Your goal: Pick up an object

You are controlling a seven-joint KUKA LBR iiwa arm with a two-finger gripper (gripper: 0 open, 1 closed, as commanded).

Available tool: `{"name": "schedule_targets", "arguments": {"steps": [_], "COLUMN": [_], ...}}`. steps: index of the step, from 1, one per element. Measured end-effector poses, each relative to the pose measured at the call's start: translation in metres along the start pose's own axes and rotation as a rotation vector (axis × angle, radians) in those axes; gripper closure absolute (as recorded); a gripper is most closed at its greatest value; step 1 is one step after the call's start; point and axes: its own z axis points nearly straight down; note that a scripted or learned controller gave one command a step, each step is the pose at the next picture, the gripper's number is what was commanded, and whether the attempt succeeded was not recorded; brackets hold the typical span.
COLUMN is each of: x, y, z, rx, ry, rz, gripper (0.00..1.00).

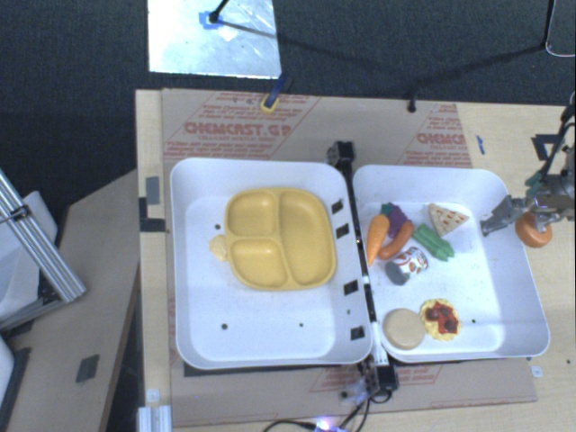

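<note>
On the left, the left bin [193, 241] holds a yellow divided plate [273, 238], well apart from the carrot [377, 238]. Right of the plate, in the right bin [508, 277], the carrot lies touching a purple piece [395, 216]. Just right of the carrot sits a green vegetable [433, 242], with a pizza slice [447, 218] above that. Below the carrot lie a small can [407, 264], a tan disc [403, 328] and a red-topped piece [440, 318]. Far right of the carrot, the gripper [500, 217] hangs over the bin's edge; whether it is open or closed I cannot tell, and nothing shows in its grasp.
</note>
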Motion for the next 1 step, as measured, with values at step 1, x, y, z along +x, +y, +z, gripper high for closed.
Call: {"name": "schedule_targets", "arguments": {"steps": [1], "x": [0.0008], "y": [0.0023], "z": [-0.0066], "rx": [-0.012], "ry": [-0.003], "rz": [-0.004], "gripper": [0.0]}}
